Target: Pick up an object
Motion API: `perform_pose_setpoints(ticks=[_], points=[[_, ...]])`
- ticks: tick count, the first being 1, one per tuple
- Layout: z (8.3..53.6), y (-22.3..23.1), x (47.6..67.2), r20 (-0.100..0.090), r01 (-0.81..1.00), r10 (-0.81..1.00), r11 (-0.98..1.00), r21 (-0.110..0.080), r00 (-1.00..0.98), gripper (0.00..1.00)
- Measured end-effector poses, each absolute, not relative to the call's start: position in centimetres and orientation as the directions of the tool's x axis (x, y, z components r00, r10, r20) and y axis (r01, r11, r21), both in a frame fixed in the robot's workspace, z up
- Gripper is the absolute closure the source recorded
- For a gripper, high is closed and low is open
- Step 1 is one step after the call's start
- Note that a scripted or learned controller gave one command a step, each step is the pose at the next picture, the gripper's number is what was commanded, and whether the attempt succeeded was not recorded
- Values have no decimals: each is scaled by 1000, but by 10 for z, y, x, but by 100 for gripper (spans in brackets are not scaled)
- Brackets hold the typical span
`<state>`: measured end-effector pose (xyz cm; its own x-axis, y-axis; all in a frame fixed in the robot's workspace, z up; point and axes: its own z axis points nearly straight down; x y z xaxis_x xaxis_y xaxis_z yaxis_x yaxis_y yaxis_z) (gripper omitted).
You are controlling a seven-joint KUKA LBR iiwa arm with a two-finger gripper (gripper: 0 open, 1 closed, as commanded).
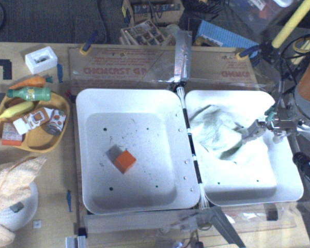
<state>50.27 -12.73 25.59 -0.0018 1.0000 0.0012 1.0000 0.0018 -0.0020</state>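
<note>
- Where the cardboard [160,68] lies behind the bins, its red letters are too blurry to read.
- The left bin [93,107] has an orange block [126,161] in it.
- The right bin [258,182] has a see-through plastic bag [214,128].
- The gripper [248,130] reaches over that bag; I cannot tell how its fingers stand.
- A yellow bowl [39,143] of toy food sits on the desk [26,56].

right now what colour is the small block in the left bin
Orange; the small cube-shaped block shows clearly in the camera view.
</note>
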Motion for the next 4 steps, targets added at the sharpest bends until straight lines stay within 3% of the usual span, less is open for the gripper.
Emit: perform_pose_setpoints(ticks=[1, 2, 3, 4], points=[[230, -134, 563, -1, 999, 999, -42, 3, 42, 0], [146, -173, 588, 0, 994, 994, -107, -2, 107, 0], [124, -181, 555, 1, 938, 938, -346, -5, 346, 0], [90, -184, 614, -1, 968, 968, -249, 8, 249, 0]])
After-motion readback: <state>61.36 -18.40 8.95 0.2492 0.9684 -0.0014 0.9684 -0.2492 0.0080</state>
